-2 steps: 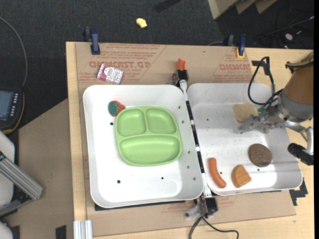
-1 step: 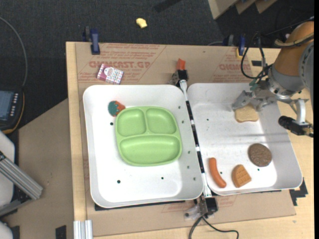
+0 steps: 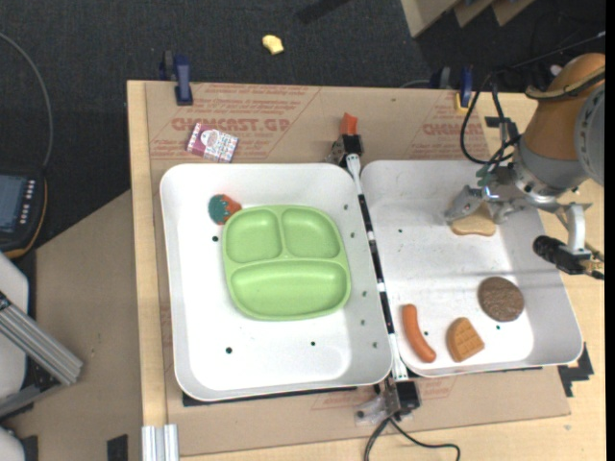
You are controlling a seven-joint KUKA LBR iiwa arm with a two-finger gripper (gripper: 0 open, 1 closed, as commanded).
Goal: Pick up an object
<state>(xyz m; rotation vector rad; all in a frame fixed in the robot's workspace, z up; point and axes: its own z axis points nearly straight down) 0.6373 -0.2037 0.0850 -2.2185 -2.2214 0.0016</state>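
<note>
The grey two-finger gripper (image 3: 478, 203) sits low in the right white bin (image 3: 423, 185), its fingers spread apart above a flat tan cookie-shaped piece (image 3: 474, 226). A round brown patty (image 3: 502, 299), an orange waffle piece (image 3: 465, 339) and a red sausage (image 3: 417, 332) lie nearer the bin's front edge.

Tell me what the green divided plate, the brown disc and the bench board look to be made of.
Green divided plate: likely molded plastic or silicone, with smooth, even color and rounded compartment walls. Brown disc: probably a plastic or rubber toy cookie or patty, matte and speckled. Bench board: cardboard, tan with printed red lettering.
</note>
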